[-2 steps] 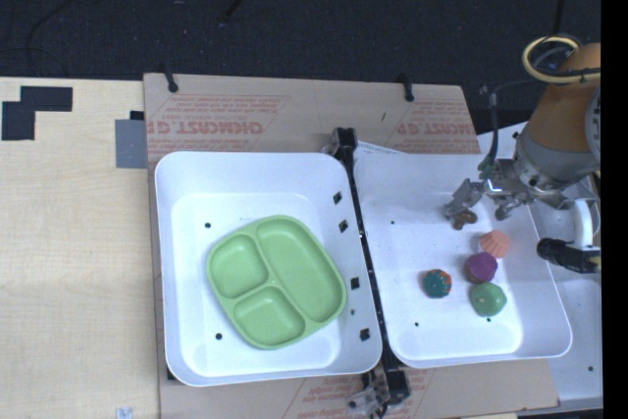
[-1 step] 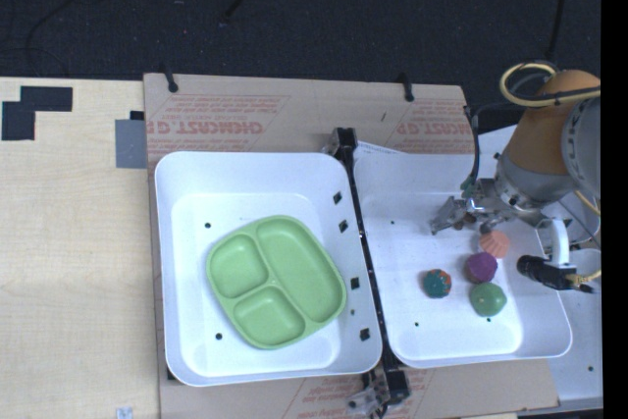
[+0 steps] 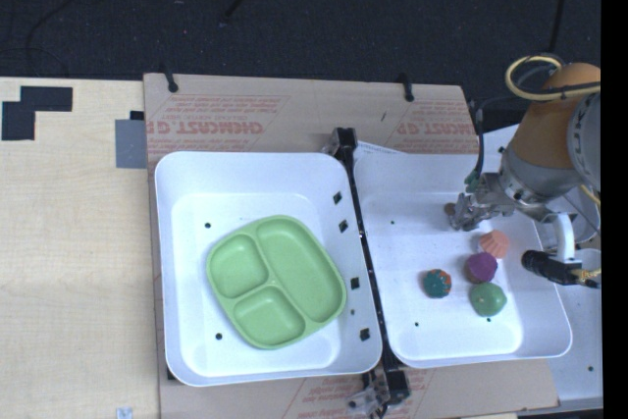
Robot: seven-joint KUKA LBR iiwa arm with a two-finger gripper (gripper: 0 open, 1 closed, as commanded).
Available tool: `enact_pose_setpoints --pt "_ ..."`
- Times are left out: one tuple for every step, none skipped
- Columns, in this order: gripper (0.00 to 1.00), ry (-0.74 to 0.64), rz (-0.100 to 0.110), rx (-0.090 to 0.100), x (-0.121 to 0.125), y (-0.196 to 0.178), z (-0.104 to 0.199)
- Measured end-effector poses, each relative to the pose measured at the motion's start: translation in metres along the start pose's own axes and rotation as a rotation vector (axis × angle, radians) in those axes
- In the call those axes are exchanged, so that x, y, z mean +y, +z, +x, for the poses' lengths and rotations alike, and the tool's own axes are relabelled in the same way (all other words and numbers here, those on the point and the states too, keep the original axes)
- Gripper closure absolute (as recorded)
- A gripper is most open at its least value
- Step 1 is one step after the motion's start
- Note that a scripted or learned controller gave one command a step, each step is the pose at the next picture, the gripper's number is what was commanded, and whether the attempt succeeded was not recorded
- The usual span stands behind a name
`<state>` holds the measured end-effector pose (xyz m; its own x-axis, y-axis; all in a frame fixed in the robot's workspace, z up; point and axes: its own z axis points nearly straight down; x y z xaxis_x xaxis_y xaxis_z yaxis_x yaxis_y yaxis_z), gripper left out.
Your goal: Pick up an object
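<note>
So my gripper is hanging low over the right bin, toward its far side, and honestly I can't tell how it's set from this angle, it's just a grey clump. Nothing looks caught in it.

The stuff I could grab is all sitting just on the near side of me. Closest is a little pink object, nearly under my wrist. Right past it a purple object, touching or almost touching the pink one, then a green object a bit nearer the bin's front wall. Off on its own, toward the middle of the bin, is a teal object.

I'm reading this as the approach step: I'm hovering, not lifting yet. Next move probably calls for sliding toward the front of the bin and dropping straight onto one piece. The teal one looks like the safer bet since it has open floor all around, while pink and purple are crowded and could get nudged into each other.

Room-wise, the far half of this bin is bare floor. The divider between the bins sits well away from me, and beyond it the left bin is holding a green sectioned tray. The desk stretches out past that.
</note>
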<state>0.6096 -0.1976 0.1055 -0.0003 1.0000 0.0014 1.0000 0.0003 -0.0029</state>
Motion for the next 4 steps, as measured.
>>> enact_pose_setpoints --pt "1.0 0.003 -0.004 -0.002 -0.006 -0.045 0.001" --pt "1.0 -0.001 -0.006 -0.002 -0.005 -0.094 0.011" --pt "1.0 -0.001 -0.006 -0.002 -0.004 -0.147 0.01" --pt "1.0 -0.004 0.0 0.001 0.002 -0.135 0.061"
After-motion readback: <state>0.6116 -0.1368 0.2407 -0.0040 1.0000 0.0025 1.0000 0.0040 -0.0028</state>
